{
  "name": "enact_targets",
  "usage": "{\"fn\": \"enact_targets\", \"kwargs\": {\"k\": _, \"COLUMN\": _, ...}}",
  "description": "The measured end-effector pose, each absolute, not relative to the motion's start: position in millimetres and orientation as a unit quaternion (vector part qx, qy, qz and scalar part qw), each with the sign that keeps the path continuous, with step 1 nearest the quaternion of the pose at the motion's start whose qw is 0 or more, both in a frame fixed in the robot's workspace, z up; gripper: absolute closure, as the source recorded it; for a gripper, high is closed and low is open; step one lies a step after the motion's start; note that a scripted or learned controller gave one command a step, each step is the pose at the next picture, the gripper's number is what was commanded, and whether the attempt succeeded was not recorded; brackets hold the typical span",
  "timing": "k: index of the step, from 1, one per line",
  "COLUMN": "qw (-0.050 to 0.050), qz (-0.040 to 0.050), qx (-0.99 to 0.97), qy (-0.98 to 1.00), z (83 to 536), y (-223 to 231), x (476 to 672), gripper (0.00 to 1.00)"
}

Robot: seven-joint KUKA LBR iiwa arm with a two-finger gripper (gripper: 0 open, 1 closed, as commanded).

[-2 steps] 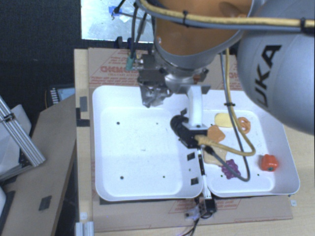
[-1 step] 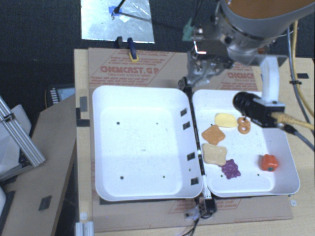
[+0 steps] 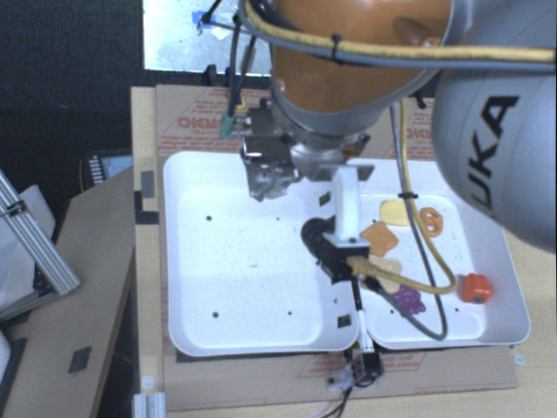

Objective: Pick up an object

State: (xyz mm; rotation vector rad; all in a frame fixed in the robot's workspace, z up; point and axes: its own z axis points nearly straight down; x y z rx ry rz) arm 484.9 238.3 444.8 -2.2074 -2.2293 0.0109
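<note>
While the claw (image 3: 270,181) hangs over the left bin (image 3: 235,259), toys (image 3: 409,251) lie right.

We see a robotics lab: a KUKA arm (image 3: 365,50) over 2 white bins (image 3: 187,320), cardboard-lined bench (image 3: 209,111), aluminium framing (image 3: 35,242).
</note>
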Motion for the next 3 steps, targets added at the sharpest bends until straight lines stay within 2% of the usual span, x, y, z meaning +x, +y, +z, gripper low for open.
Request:
{"fn": "enact_targets", "kwargs": {"k": 1, "qw": 0.0, "qz": 0.0013, "qx": -0.708, "qy": -0.707, "z": 389.0, "y": 233.2, "x": 562.7, "gripper": 1.0}}
{"fn": "enact_targets", "kwargs": {"k": 2, "qw": -0.001, "qz": -0.0057, "qx": -0.705, "qy": -0.709, "z": 482.8, "y": 234.9, "x": 510.7, "gripper": 1.0}}
{"fn": "enact_targets", "kwargs": {"k": 3, "qw": -0.001, "qz": -0.0043, "qx": -0.705, "qy": -0.709, "z": 539.2, "y": 234.4, "x": 485.5, "gripper": 1.0}}
